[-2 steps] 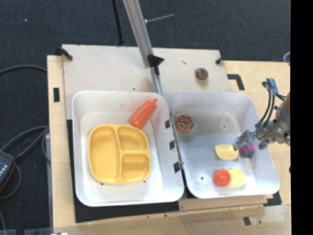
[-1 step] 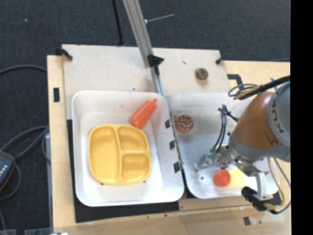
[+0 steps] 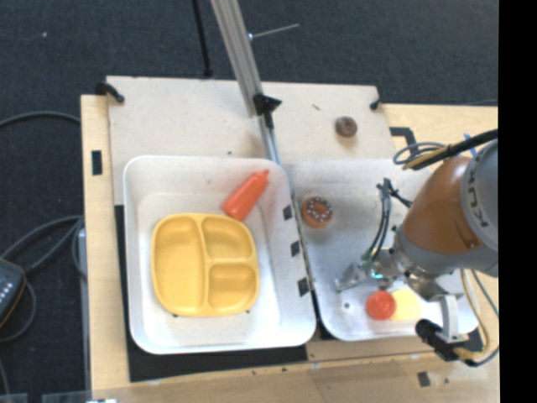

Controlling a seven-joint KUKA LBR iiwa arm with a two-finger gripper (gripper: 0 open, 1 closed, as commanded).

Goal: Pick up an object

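The arm [image 3: 445,217] reaches in from the right over the right bin [image 3: 336,183]. Its end effector [image 3: 369,274] hangs low in that bin's near part, just above a red ball [image 3: 380,306] that touches a pale yellow object [image 3: 405,306]; whether it is open or closed, I cannot tell. A brown donut [image 3: 316,211] lies at the bin's far left. In the left bin [image 3: 168,175], a yellow divided plate [image 3: 204,264] sits near an orange bottle [image 3: 246,195].
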